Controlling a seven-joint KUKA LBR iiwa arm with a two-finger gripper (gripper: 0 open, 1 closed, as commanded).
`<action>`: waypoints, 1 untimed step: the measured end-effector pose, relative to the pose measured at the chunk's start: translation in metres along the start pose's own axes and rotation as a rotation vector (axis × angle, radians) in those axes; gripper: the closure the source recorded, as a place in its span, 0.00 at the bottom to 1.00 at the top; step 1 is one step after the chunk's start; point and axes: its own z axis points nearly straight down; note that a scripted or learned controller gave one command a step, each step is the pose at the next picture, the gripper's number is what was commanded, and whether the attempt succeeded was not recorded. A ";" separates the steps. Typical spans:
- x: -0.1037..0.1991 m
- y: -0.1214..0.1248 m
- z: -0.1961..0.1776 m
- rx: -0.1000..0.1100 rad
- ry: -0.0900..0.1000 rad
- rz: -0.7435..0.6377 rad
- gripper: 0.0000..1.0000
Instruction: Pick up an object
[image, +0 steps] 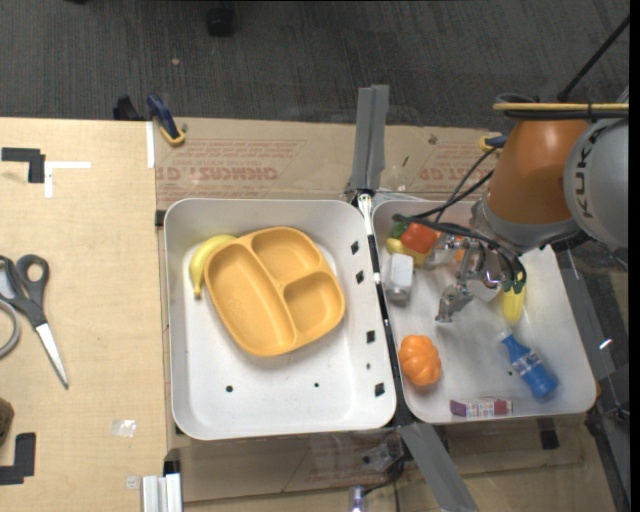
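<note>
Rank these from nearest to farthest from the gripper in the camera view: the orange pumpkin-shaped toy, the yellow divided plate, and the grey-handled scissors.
Measured from the gripper in the right bin:
1. Orange pumpkin-shaped toy, in the same bin, just below and left of the gripper.
2. Yellow divided plate, in the left bin.
3. Grey-handled scissors, out on the bench at the far left.

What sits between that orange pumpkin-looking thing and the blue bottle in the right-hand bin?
Nothing: the camera view shows bare white bin floor between the orange pumpkin and the blue bottle.
</note>
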 end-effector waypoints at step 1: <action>0.045 -0.026 0.003 0.000 0.002 -0.005 0.00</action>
